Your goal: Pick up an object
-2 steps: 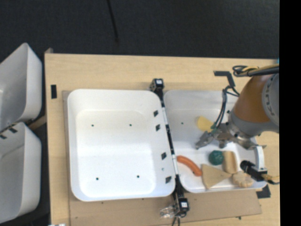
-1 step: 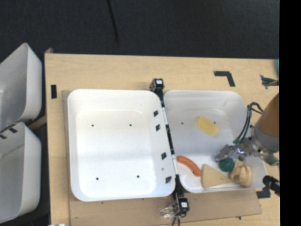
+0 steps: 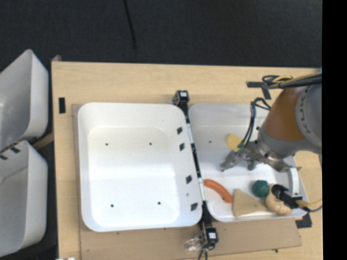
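Note:
The arm reaches in from the right over the right bin (image 3: 211,123), with its orange band above the wrist. Its gripper (image 3: 237,161) hangs low over the middle of that bin, grey fingers spread apart with nothing between them. A small yellow object (image 3: 233,141) lies just above the gripper, partly behind a cable. Along the bin's front lie an orange carrot-like piece (image 3: 218,189), a tan wedge (image 3: 248,205), a dark green ball (image 3: 260,187) and a beige peanut-shaped object (image 3: 276,204).
The left bin (image 3: 87,145) sits beside the right one, split from it by a rim with black clips (image 3: 188,145). Cables run from the wrist over the right bin's back. White containers (image 3: 19,102) stand off the bench's left edge.

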Available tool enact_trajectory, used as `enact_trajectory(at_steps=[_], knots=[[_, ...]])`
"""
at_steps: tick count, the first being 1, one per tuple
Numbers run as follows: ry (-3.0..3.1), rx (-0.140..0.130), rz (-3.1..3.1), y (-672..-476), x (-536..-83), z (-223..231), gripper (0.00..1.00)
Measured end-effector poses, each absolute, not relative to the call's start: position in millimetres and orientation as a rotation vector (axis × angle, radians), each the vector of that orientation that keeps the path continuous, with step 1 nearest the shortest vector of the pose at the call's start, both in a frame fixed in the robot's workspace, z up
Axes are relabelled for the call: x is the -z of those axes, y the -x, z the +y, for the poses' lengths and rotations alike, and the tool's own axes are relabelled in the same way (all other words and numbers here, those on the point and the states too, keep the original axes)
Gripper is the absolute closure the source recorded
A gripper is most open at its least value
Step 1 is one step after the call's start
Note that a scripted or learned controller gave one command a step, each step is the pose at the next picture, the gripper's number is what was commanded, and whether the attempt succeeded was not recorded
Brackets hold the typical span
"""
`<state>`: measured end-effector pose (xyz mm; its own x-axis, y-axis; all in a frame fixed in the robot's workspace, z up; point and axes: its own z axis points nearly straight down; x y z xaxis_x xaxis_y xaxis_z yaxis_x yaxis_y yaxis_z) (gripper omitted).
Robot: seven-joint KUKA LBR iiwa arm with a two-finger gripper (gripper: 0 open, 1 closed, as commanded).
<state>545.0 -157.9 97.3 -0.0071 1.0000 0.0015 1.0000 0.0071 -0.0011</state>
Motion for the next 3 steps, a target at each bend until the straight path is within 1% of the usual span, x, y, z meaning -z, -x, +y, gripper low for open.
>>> enact_trajectory(at_steps=[1,2,3], knots=[[2.220,-0.004,-2.219,-488.1,-98.1,-112.3,0.00],[2.223,0.002,-2.231,-590.2,-119.9,-148.5,0.00],[2.222,0.004,-2.233,-679.5,-184.1,-166.1,0.00]])
